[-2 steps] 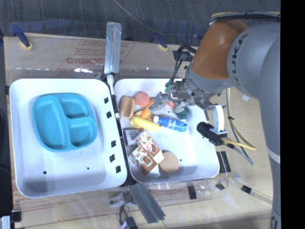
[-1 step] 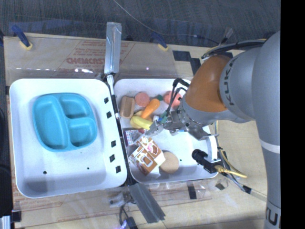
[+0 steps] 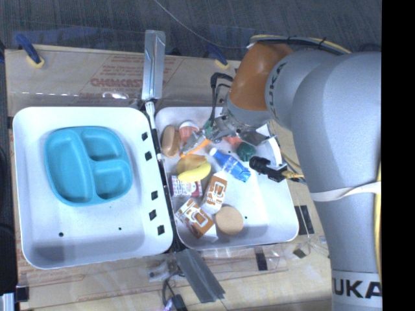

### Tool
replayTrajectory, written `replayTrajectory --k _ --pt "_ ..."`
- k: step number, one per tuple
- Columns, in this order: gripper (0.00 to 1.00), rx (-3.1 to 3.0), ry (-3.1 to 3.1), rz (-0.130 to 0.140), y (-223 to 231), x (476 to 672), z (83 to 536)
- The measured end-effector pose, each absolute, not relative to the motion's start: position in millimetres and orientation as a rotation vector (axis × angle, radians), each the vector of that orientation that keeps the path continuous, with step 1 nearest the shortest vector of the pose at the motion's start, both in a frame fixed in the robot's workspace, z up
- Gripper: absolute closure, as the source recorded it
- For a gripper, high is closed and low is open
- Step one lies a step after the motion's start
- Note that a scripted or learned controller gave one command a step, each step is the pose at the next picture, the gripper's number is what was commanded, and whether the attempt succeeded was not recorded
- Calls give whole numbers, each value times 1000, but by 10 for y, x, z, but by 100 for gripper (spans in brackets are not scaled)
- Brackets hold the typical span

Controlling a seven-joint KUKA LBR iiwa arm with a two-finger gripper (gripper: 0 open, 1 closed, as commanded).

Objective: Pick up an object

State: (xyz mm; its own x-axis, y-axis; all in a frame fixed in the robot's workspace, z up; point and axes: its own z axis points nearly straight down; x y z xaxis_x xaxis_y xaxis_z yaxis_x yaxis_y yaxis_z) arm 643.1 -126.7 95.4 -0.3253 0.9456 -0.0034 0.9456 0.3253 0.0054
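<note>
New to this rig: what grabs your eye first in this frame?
The big grey arm with the orange band dominates the right side, bending down over the far end of the right white bin. That bin holds a heap of small things: a yellow banana-shaped toy, a blue plastic bottle, a round tan disc. In the left white bin lies a light-blue divided plastic tray.

Tray (image 3: 89, 164) in left bin (image 3: 26, 173)

Blue tray (image 3: 87, 164), white bins (image 3: 39, 238), perhaps yellow banana (image 3: 194, 170)
</note>
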Motion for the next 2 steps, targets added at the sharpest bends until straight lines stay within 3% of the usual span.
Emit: replayTrajectory --k 1,2 --pt "100 1812 2548 10 -1270 6463 1111" --pt "100 1995 2425 -1 -1446 6526 1379"
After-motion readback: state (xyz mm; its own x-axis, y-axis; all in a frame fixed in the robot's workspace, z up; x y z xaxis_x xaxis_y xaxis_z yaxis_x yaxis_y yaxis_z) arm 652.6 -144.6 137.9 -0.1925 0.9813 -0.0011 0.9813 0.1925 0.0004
